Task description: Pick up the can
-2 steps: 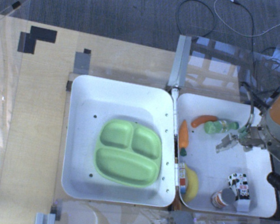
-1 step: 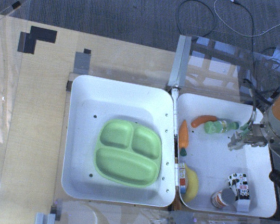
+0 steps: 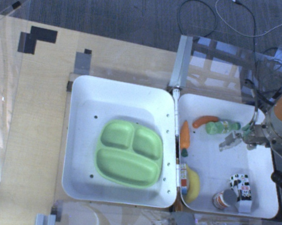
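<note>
Can [image 3: 221,199] lies tipped near the right bin's [image 3: 206,206] front rim, touching a black-and-white carton [image 3: 241,190], well apart from the claw [image 3: 239,137]. That claw hovers with fingers spread over bare white floor, beside a green bottle [image 3: 221,127]. A carrot [image 3: 185,134] and banana [image 3: 191,185] hug the divider. A green tray [image 3: 129,152] sits in the left bin [image 3: 87,101].

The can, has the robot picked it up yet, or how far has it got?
Not yet. The can lies on its side near the front of the right bin, beside a cow-patterned carton. The gripper hangs farther back, near a green bottle. Reaching, grasping and lifting all remain.
</note>
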`<state>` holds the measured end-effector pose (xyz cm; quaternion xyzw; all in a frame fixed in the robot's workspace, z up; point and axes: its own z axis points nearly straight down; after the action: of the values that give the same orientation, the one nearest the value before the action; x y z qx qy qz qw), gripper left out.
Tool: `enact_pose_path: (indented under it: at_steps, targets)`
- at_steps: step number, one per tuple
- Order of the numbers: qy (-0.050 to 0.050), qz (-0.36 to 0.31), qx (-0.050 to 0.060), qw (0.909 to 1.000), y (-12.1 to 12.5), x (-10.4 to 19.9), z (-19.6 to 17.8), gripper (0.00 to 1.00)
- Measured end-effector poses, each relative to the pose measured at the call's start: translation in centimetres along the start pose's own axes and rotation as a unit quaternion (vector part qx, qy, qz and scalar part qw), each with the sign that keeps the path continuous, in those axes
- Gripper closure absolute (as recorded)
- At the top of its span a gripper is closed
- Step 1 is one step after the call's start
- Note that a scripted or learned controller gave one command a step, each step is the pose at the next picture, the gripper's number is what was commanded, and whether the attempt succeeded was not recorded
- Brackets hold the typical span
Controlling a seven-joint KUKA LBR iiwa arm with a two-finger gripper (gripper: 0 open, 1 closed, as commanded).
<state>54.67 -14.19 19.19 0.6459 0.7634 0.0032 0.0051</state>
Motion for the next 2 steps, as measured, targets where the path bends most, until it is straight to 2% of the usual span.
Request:
enact_pose_path:
  at_steps: [1, 2]
  targets:
    - [0.0, 0.005, 0.001, 1.0, 7.0, -0.8, 10.4, 0.0]
    - [0.001, -0.026, 0.003, 0.9997, 5.2, -1.1, 9.9, 0.0]
